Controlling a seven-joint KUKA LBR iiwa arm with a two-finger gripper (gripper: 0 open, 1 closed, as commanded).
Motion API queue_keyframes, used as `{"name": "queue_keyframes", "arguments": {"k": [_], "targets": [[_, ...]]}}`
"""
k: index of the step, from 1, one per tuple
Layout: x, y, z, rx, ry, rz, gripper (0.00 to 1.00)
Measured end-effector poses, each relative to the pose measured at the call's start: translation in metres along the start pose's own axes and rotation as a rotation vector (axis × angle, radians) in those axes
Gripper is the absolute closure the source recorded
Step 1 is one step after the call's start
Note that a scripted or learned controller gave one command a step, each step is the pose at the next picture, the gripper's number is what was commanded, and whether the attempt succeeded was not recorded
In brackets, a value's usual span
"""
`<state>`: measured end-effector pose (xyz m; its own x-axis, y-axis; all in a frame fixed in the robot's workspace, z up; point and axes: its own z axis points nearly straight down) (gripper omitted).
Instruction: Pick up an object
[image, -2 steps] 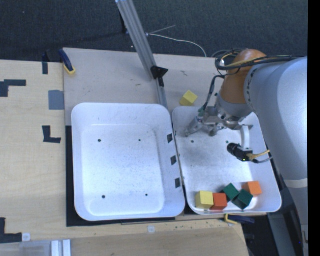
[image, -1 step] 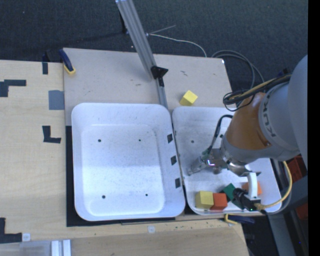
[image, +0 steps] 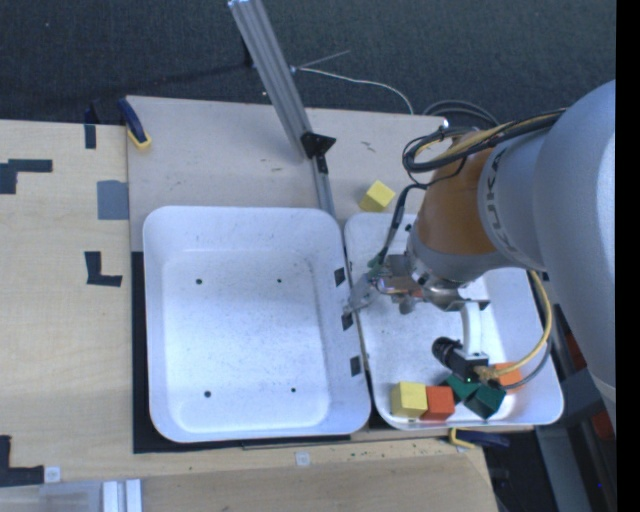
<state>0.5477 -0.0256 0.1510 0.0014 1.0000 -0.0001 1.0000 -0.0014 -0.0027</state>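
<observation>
White bins come first: the left bin (image: 245, 320) lies beside our gripper (image: 400, 290), which hangs over the right bin (image: 530, 300). Whether it is parted or closed we cannot tell. Toward the near rim, below the gripper and somewhat rightward, sit the yellow block (image: 408, 398), the orange block (image: 439, 402) touching it, and a green block (image: 480, 397). We judge the yellow nearest. Another yellow cube (image: 379, 195) rests outside, beyond the gripper.
</observation>
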Motion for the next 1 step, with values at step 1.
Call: {"name": "queue_keyframes", "arguments": {"k": [1], "targets": [[0.0668, 0.0546, -0.0436, -0.008, 0.002, -0.01, 0.0]]}}
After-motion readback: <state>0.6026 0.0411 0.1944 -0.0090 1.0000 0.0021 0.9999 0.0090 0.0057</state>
